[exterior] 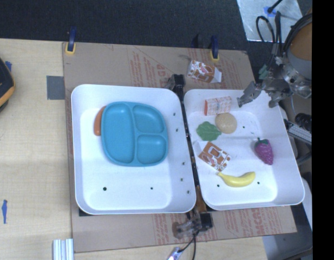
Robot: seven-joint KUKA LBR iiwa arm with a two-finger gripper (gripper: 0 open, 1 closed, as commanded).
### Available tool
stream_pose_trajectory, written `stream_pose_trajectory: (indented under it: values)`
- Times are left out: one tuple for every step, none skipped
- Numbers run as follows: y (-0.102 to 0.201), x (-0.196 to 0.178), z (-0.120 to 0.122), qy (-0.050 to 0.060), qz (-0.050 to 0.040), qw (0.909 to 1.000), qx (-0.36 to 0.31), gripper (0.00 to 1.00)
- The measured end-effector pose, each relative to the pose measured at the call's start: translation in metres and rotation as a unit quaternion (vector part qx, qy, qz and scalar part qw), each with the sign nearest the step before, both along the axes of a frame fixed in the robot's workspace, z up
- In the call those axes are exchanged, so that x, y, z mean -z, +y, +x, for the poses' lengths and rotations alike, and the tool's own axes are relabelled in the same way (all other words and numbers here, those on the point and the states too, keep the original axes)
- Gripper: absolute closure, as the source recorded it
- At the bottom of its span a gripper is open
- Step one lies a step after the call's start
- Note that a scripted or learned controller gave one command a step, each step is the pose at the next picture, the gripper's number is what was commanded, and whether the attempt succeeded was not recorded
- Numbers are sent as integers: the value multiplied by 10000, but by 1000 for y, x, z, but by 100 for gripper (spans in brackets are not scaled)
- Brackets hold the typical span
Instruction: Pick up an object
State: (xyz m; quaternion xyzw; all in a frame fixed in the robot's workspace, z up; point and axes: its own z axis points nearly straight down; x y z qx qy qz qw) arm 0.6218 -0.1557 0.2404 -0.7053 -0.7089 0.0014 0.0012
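Note:
My gripper (259,100) hangs over the far right corner of the right bin (286,191), open with nothing between its fingers. In that bin lie an orange-and-white carton (217,105), a beige round bun (226,123), a green leaf piece (208,130), a red-and-white packet (214,156), a yellow banana (237,179) and a purple fruit (264,151). The carton and bun are just left of the gripper; the purple fruit is nearer the front, below it in the view.
The left bin (129,199) holds a blue divided plate (135,133) with an orange object (97,122) partly hidden under its left edge. Another red-and-white packet (204,71) lies on the cardboard behind the bins. Clamps sit at the cardboard's far edge.

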Motion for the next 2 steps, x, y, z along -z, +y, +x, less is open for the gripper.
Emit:
stream_pose_trajectory:
  values:
    - [-56,149,-4,1,3,10000,2,0]
    - [-56,149,-45,1,-5,10000,-2,0]
